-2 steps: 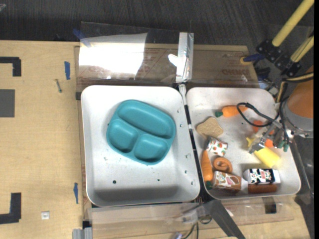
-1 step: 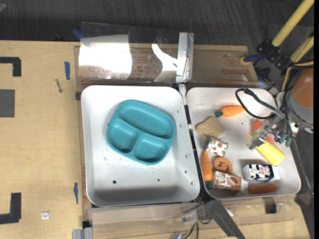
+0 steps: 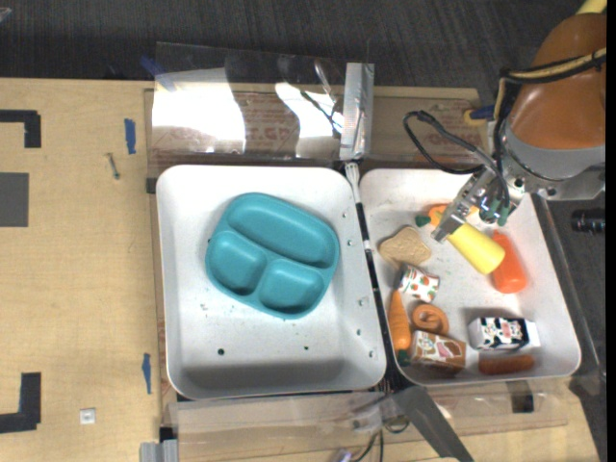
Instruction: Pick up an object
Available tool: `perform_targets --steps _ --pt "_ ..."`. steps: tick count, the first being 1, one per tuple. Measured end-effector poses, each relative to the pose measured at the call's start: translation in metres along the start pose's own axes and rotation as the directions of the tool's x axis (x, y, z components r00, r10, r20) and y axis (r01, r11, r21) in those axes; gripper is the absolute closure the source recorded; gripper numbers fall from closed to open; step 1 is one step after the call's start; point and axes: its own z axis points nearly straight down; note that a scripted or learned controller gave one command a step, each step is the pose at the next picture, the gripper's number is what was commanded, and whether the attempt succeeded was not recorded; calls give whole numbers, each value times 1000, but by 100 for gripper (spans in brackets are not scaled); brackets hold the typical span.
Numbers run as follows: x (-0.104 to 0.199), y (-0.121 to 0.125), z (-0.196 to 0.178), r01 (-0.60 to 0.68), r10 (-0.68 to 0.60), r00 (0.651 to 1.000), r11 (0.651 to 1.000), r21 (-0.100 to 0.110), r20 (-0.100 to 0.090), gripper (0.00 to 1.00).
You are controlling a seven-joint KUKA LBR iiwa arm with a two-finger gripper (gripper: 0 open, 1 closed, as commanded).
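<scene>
Nearest the camera, along the front of the right bin, lie a brown sausage-like piece, a black-and-white carton, a small printed box, a pretzel-like brown piece and a carrot. Just behind them sit a small patterned packet and a tan slice of toy bread.

Farther back the hand is down at the yellow cylinder, which lies on its side touching an orange piece. The fingers look spread to either side of the cylinder's upper end, though at this angle whether they have closed on it is unclear; I would not call it held yet.

The cylinder is probably light, hollow plastic: stiff, smooth, and apt to roll or squirt out of a pinch. The best hold is across its short width near the middle, with the fingers square to its long axis.

The left bin carries a teal divided tray. Both bins rest on a pale wood tabletop, with a clear plastic sheet behind them and dark carpet beyond.
</scene>
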Motion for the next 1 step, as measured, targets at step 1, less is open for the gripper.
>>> perform_targets --steps 1 --pt "19 52 -8 -15 15 1000 1000 1 -1 100"
